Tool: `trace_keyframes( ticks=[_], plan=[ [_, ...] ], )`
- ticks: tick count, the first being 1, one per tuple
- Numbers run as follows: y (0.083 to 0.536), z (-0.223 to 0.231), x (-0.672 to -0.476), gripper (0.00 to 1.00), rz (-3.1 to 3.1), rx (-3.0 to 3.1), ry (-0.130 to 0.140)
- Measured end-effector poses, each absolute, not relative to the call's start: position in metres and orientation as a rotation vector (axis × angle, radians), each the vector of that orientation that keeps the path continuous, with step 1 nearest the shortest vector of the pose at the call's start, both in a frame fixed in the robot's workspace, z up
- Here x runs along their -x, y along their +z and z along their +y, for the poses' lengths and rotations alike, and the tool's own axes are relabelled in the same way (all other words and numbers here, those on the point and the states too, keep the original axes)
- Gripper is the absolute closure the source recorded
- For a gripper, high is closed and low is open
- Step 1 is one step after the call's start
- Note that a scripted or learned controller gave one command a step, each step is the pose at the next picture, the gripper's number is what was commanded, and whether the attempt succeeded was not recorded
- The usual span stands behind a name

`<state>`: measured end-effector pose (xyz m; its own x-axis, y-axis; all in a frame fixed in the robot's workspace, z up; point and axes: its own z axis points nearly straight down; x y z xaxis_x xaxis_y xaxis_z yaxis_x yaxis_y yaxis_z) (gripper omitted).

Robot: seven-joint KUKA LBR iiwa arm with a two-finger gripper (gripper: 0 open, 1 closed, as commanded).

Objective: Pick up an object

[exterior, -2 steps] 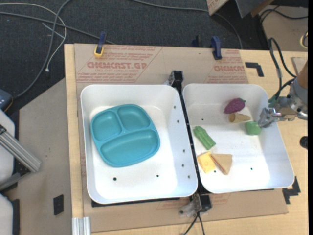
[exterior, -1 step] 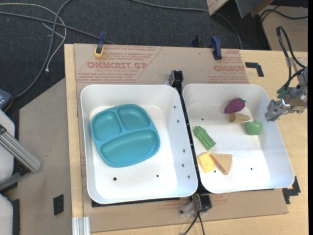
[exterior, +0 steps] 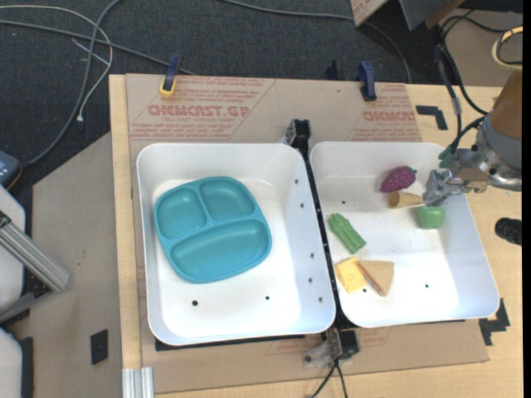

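In the right bin (exterior: 465, 301) lie a purple grape bunch (exterior: 399, 177), a tan cone-shaped piece (exterior: 406, 198), a small green apple-like toy (exterior: 430, 216), a green pickle-like piece (exterior: 346, 232), a yellow cheese wedge (exterior: 349, 275) and a tan sandwich slice (exterior: 378, 275). My gripper (exterior: 437, 192) hangs low at the bin's far right, just above the green toy and right of the cone. Its fingers point down toward the toy, and their gap is too small to read.
The left bin (exterior: 166, 305) holds a teal divided plate (exterior: 213, 227). Black clips join the two bins at the middle seam (exterior: 299, 131). Both bins rest on a cardboard sheet (exterior: 207, 106) clamped at the back; cables trail over the dark floor behind.
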<state>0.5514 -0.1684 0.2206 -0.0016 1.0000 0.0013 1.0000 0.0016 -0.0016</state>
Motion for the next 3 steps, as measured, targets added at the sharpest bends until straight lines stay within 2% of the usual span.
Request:
trace_keyframes(
  ticks=[1, 3],
  plan=[
    [0.219, -0.120, -0.563, 1.00, -2.221, 2.219, 0.000],
    [0.217, -0.025, -0.565, 1.00, -2.220, 2.219, 0.000]
  ],
)
